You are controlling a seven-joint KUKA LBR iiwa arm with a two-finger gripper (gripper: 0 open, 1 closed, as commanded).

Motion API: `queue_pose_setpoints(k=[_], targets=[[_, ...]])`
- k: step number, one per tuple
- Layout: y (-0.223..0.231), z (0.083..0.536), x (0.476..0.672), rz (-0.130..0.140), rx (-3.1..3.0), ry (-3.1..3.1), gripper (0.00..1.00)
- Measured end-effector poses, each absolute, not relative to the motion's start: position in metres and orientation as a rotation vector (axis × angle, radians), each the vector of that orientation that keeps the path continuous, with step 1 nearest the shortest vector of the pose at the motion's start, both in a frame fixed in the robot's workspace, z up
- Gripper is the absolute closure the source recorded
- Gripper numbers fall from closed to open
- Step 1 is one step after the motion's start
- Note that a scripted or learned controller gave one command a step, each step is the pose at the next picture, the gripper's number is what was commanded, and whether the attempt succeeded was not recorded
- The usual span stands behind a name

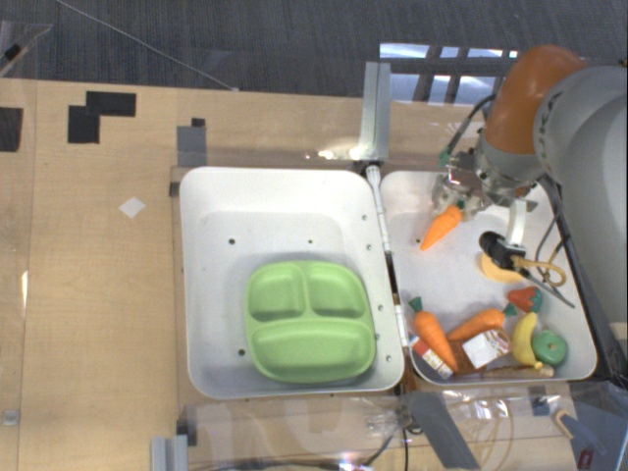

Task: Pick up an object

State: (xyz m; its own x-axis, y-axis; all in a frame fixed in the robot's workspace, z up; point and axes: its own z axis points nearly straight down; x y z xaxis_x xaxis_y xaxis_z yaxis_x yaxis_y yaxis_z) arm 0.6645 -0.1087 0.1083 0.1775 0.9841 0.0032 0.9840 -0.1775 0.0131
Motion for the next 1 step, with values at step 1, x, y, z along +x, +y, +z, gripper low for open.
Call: queue_pose_setpoints(k=[1], targets=[[-0.0583, 0.2120, 0.6199, 0.010, 2.342, 2.087, 1.00]])
